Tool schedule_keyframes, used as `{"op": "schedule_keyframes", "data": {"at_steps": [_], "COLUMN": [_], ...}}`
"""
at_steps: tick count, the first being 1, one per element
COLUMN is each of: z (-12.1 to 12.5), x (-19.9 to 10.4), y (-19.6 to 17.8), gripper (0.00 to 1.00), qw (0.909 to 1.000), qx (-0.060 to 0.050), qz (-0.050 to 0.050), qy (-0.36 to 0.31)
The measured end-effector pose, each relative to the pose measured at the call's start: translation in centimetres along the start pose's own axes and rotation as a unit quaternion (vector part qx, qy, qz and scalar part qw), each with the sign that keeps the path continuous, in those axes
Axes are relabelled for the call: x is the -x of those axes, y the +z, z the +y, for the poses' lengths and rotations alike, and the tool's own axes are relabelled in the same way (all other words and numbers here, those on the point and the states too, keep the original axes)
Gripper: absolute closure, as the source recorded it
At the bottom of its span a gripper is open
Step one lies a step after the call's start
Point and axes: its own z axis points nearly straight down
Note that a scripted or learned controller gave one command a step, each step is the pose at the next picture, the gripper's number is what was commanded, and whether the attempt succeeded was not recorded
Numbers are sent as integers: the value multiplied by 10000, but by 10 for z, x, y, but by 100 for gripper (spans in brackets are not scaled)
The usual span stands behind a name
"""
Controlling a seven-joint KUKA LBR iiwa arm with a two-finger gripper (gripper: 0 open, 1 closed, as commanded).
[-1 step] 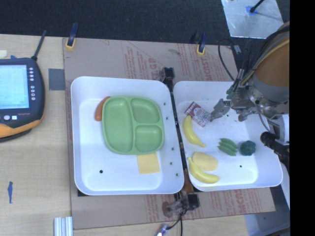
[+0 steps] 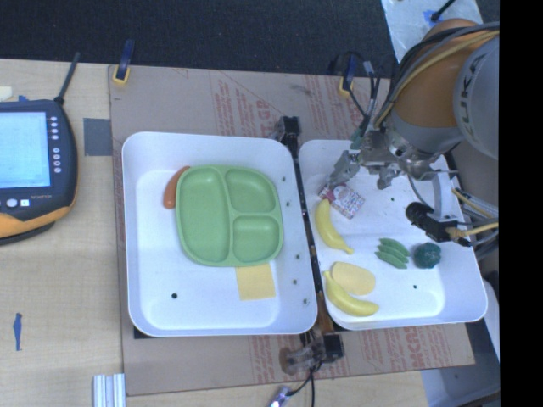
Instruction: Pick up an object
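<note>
- On the desk (image 2: pixel 59 312): a pale wood top with a brown cardboard sheet (image 2: pixel 212 100) under both bins; dark floor at the far side.
- Left edge of desk: a teach pendant (image 2: pixel 30 168) with lit screen and orange rim. A grey tape patch (image 2: pixel 97 136) lies between it and the left bin.
- Far edge of the cardboard: two clamps, one at left (image 2: pixel 123 68), one at right (image 2: pixel 346 79).
- Left bin (image 2: pixel 144 303): green divided tray (image 2: pixel 229 214), an orange-red item (image 2: pixel 172 189) tucked at its left rim, a yellow square (image 2: pixel 256 282) just near of it.
- Right bin (image 2: pixel 458 303): a banana (image 2: pixel 331 227), a second banana (image 2: pixel 348 299) touching a yellow oval piece (image 2: pixel 355 276), green pea pods (image 2: pixel 392 253), a dark green round item (image 2: pixel 427 254), a small pink-and-white packet (image 2: pixel 346 200).
- Arm (image 2: pixel 441 83): reaches over the right bin's far part; fingers (image 2: pixel 344 170) hang just above the packet, how far apart I cannot tell, with nothing seen between them.
</note>
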Motion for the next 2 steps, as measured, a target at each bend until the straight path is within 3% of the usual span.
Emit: {"op": "schedule_keyframes", "data": {"at_steps": [1,2], "z": [22,50], "x": [30,43], "y": [101,99], "gripper": [0,0], "qw": [10000,10000], "qx": [-15,9], "qz": [3,12], "qy": [9,7]}}
